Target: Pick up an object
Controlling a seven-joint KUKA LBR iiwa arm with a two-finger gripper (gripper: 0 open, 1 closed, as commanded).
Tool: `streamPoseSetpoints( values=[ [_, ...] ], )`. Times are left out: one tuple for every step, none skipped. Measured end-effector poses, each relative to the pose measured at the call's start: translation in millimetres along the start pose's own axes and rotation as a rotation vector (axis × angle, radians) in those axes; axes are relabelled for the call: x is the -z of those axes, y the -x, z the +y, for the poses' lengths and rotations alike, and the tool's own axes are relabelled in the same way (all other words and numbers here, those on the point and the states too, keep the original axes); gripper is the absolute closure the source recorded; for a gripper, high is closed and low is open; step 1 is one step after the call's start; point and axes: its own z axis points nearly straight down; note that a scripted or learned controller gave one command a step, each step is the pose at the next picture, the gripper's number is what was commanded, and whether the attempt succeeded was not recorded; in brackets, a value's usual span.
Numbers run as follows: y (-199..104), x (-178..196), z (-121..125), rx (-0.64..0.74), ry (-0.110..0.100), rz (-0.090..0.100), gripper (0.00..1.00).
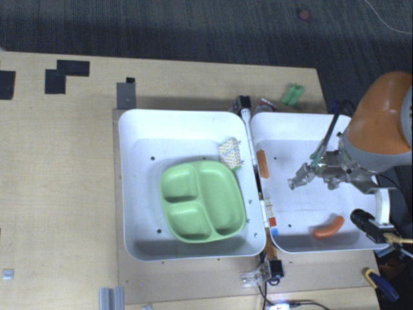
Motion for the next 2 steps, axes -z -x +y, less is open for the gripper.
streamPoseSetpoints(
  values=[
    [35,-103,-3,-0.002,0.007,-0.002,0.00],
    [38,-95,60,0.000,0.003,-0.001,0.00]
  ],
)
